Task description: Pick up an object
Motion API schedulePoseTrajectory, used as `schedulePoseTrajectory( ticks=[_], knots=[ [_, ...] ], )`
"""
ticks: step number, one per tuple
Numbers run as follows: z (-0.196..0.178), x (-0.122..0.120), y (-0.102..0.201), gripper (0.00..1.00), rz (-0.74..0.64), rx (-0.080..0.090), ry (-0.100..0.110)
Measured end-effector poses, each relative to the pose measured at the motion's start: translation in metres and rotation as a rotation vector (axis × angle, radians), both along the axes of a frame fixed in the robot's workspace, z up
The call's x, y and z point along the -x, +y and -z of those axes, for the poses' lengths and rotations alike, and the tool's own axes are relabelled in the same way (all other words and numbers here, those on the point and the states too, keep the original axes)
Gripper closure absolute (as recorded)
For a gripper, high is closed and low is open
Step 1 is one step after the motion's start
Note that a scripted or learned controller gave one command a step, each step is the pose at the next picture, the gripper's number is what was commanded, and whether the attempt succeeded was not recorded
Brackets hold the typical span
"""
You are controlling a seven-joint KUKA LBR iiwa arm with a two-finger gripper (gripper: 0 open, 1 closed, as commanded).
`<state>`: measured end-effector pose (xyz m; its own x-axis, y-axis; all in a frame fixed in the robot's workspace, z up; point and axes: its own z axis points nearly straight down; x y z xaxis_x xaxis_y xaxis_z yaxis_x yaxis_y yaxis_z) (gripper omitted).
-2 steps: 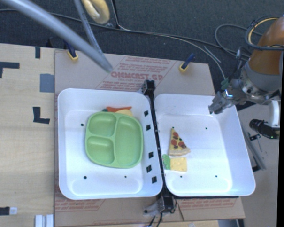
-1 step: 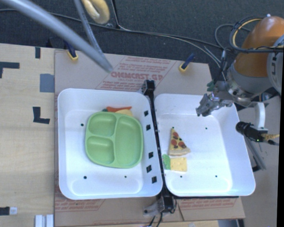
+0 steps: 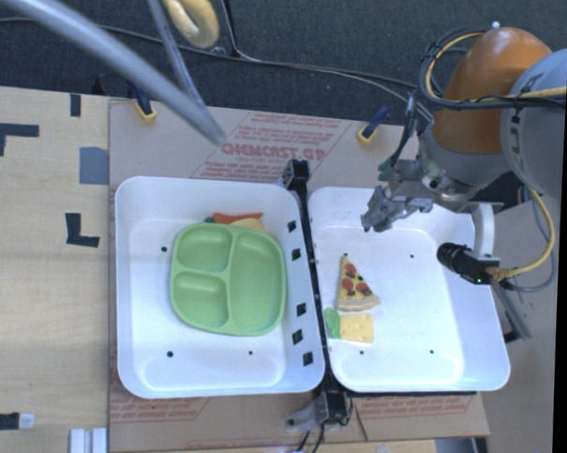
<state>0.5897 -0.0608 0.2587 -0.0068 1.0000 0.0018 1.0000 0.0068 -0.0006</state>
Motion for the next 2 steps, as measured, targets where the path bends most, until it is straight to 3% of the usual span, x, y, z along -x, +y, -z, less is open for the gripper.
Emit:
schedulePoseTrajectory(
  ticks=[2],
  knots=[
    [0.019, 0.025, 0.117, 1.00, 0.001, 0.002, 0.002]
  ],
)
